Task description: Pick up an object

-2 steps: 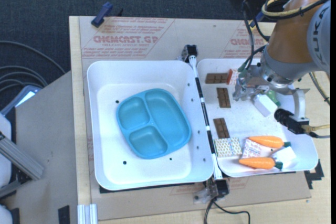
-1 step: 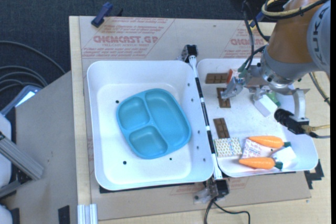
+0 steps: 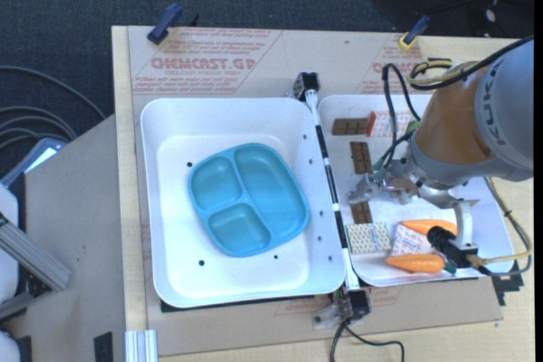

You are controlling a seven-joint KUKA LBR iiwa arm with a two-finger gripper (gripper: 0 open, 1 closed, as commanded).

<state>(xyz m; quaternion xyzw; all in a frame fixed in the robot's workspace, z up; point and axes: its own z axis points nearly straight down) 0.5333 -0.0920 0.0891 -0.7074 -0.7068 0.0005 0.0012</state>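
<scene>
Possibly the gripper (image 3: 371,187), its grip state impossible to tell, slips off the crowded brown blocks (image 3: 361,157) at right-centre.

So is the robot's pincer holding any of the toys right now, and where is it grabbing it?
I can't tell. The pincer is low in the right bin, beside the brown blocks, but nothing shows between its tips.

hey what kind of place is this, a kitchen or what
Likely a robot lab workbench, not a kitchen: a grey and orange arm reaches over two white bins, clamps hold the board, and cables trail on the carpet.
</scene>
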